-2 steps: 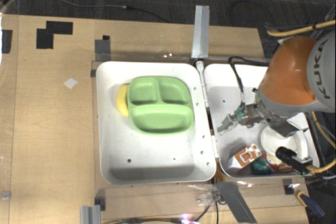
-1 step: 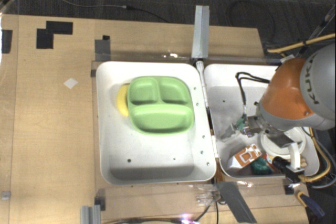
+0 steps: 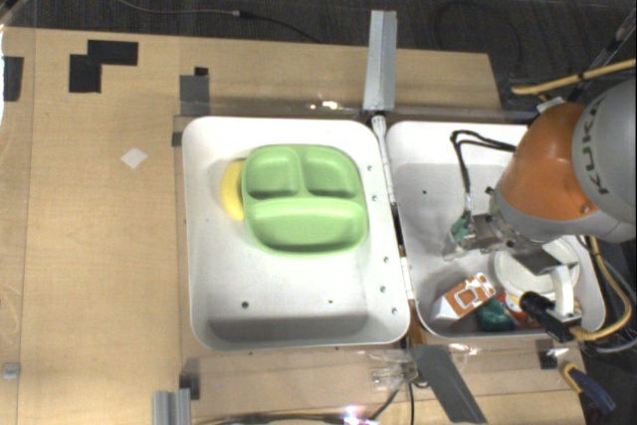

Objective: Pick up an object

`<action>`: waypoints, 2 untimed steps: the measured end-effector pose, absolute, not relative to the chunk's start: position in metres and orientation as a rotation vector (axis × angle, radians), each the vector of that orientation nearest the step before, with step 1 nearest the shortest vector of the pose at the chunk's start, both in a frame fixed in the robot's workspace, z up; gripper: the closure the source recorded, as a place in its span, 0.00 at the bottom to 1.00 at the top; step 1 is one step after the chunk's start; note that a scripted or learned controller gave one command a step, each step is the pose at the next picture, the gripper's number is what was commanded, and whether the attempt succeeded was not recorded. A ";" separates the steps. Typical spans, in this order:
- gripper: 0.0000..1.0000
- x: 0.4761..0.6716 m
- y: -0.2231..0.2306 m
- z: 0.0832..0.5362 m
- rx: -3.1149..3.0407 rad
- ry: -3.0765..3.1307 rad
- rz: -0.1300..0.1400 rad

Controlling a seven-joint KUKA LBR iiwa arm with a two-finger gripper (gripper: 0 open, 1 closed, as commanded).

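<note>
The pale wooden bench (image 3: 100, 264) carries two shallow white plastic bins side by side, and the task looks barely begun: nothing is seen lifted clear of either bin. The left bin (image 3: 289, 325) holds the biggest item, a green moulded plastic plate with three compartments (image 3: 302, 197), lying flat in the far half of the bin. A yellow rounded object (image 3: 231, 191) peeps out from under the plate's left edge. The grey arm with its orange band (image 3: 552, 169) reaches into the right bin (image 3: 428, 174), and the gripper (image 3: 466, 232) sits low over that bin's floor near the middle. Whether it is open or closed cannot be told, and no object is visibly clamped in it. The likeliest targets lie near it, by the bin's front wall: a flat orange-and-white patterned piece (image 3: 470, 295) and, just beside it, a small dark teal lump (image 3: 491, 317). Both are small and crowded together, so a clean grasp of one seems awkward. The grasp and the lift remain to be done.
</note>
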State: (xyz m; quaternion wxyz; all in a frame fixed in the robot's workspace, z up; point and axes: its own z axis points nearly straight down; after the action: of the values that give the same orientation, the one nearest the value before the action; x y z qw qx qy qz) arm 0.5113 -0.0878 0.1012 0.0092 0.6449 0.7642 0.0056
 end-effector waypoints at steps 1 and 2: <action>1.00 0.489 -0.049 0.279 1.988 2.425 0.006; 0.00 0.488 -0.049 0.279 1.988 2.425 0.006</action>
State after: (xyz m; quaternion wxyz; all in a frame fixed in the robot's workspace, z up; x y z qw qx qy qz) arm 0.4885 -0.0492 0.2788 0.0027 0.6339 0.7734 0.0019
